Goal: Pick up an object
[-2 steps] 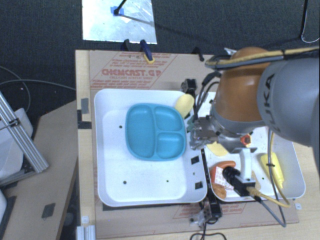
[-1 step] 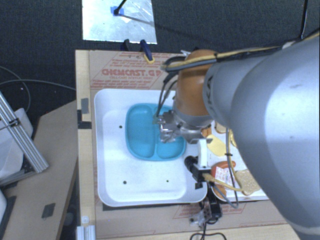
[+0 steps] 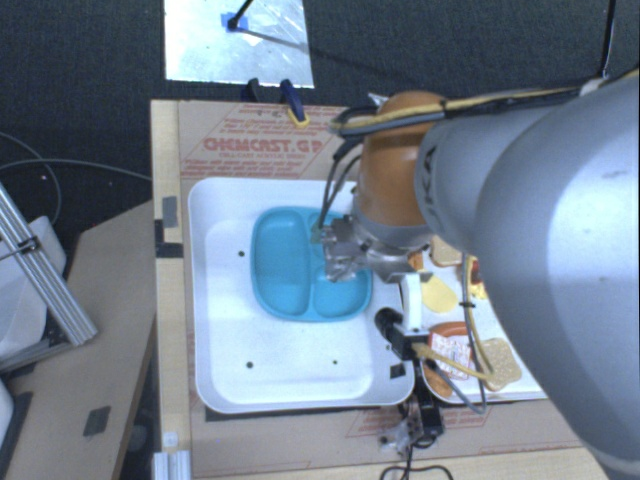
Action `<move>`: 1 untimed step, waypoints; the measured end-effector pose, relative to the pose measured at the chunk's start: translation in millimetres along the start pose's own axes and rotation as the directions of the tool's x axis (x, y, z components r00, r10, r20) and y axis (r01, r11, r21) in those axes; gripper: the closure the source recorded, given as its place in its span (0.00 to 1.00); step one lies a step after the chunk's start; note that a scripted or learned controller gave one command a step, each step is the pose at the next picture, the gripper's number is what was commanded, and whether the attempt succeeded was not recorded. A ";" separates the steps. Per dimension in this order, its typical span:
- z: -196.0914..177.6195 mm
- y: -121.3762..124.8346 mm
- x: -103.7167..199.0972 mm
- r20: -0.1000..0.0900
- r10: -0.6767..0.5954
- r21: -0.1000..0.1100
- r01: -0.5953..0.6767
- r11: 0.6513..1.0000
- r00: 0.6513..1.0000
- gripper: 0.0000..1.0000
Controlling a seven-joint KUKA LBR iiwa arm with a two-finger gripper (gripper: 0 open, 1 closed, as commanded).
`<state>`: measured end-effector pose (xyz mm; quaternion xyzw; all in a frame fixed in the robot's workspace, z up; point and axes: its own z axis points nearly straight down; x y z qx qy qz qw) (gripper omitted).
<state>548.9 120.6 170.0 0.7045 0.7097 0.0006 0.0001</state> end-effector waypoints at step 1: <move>-103.3 -53.2 9.6 -0.002 0.001 -0.004 -0.001 1.000 1.000 1.00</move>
